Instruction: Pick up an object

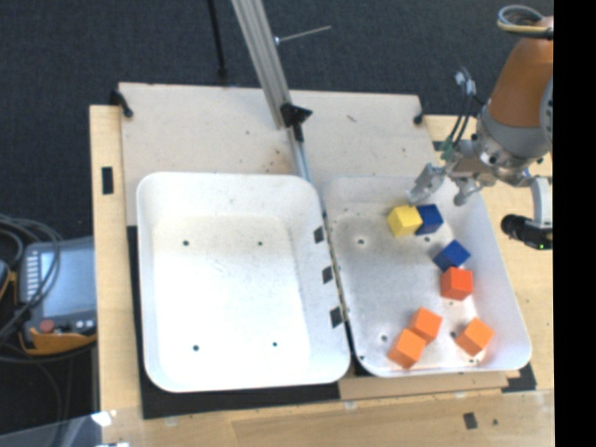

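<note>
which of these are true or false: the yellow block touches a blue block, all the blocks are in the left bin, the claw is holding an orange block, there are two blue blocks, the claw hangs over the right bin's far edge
1. The yellow block touches a blue block. True.
2. All the blocks are in the left bin. False: they all lie in the right bin.
3. The claw is holding an orange block. False: nothing sits between its fingers, and the orange blocks lie on the bin floor nearer the camera.
4. There are two blue blocks. True: the second blue block lies beside a red-orange block.
5. The claw hangs over the right bin's far edge. True.
</note>
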You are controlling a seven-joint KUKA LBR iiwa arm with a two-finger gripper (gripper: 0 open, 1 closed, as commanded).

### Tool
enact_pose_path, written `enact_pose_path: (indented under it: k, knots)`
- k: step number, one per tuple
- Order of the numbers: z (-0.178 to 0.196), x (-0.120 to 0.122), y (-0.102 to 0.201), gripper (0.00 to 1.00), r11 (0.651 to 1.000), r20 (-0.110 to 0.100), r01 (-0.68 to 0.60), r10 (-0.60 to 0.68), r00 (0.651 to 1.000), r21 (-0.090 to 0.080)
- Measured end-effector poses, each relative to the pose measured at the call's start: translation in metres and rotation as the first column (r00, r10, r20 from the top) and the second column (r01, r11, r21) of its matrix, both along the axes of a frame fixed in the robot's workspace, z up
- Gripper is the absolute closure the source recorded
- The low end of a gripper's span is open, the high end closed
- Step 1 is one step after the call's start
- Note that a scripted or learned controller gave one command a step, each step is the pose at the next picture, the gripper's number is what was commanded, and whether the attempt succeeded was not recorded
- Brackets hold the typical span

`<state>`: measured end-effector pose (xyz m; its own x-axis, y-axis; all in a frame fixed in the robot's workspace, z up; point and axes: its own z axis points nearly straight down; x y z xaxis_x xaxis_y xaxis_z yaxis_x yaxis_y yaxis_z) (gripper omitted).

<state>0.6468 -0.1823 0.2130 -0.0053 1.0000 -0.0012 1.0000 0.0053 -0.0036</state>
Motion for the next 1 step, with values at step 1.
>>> enact_pose_path:
  k: [1]
  knots:
    - [-0.0575, 0.007, -0.0049, 0.0, 1.0, -0.001, 0.002, -0.002, 1.0, 0.0]
